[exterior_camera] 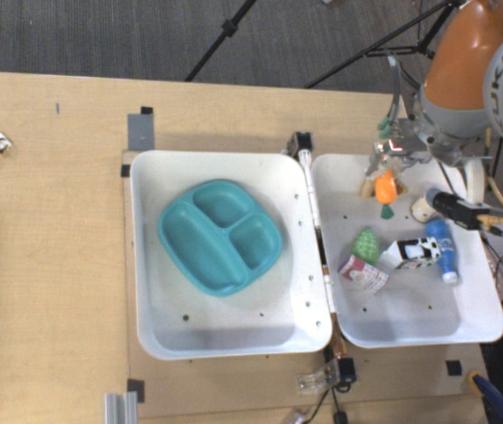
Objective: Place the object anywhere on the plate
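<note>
Wooden counter (48, 263) carries two white bins. Right bin (410, 321): jaws pinch the orange object (384, 188) at its top, near the far-left corner. Teal plate (221, 235) lies in left bin (224, 334).

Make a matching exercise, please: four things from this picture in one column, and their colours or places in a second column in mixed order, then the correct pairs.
Things:
1. plate
2. carrot toy
3. bottle
4. cow toy

Descriptions:
A. blue, lying near the right bin's right side
B. teal, with three compartments, in the left bin
C. black and white, beside the bottle
D. orange, at the back of the right bin, under the gripper

Pairs: 1-B, 2-D, 3-A, 4-C
</note>
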Controlling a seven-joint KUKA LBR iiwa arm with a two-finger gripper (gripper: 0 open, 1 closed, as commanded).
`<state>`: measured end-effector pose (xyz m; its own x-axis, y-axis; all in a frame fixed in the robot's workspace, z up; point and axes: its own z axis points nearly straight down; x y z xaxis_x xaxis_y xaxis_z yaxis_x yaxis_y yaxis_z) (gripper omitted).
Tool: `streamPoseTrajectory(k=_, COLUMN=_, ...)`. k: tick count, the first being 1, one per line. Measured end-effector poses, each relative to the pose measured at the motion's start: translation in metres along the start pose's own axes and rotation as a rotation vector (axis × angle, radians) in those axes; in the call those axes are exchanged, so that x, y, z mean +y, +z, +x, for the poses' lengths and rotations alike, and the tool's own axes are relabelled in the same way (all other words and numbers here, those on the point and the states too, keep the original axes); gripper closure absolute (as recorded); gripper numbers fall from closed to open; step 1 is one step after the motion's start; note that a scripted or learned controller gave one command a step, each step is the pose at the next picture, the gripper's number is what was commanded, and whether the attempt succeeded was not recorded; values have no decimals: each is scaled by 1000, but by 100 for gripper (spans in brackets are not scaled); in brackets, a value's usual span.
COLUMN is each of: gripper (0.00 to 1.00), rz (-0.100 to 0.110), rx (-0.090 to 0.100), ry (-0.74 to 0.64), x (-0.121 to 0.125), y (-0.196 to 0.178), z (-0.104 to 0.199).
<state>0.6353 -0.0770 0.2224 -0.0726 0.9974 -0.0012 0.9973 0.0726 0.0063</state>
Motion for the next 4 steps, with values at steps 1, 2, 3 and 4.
streamPoseTrajectory(k=1, gripper=100, rz=0, rx=2, ry=-12, x=2, y=20, z=79)
streamPoseTrajectory(k=2, gripper=100, rz=3, rx=3, ry=-25, x=-24, y=37, z=171)
streamPoseTrajectory(k=3, gripper=100, rz=3, rx=3, ry=-100, x=-46, y=106, z=222)
streamPoseTrajectory(k=4, gripper=0, rz=1, rx=1, ry=-98, x=-46, y=105, z=220)
